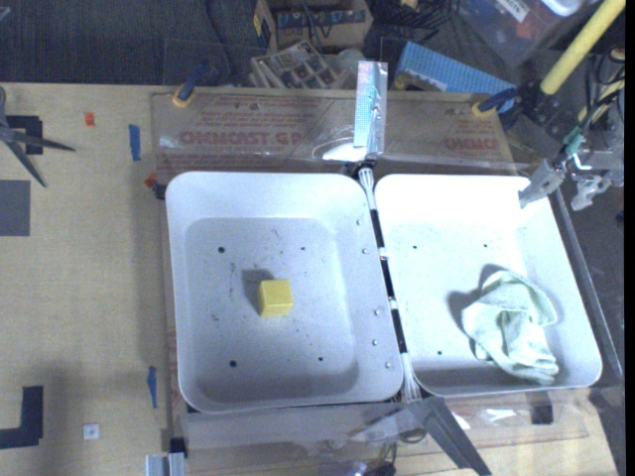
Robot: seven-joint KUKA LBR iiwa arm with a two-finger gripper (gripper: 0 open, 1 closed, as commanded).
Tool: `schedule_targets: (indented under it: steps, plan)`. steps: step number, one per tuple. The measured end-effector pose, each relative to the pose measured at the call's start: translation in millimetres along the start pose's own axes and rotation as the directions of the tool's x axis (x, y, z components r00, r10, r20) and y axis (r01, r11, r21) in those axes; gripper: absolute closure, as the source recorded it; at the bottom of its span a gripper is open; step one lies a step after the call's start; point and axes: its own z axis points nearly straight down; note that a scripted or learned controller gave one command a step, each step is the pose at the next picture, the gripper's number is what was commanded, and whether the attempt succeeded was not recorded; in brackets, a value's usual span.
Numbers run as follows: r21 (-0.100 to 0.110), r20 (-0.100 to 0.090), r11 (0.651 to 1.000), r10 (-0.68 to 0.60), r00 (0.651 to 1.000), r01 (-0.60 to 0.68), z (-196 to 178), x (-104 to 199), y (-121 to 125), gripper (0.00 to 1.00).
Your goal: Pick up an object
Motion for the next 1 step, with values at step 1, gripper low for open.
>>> schedule_targets:
  steps: [1]
  plan:
    - [0.000,0.000,1.000,-0.022,1.000,0.022,94.9,17.8,-2.8,0.00]
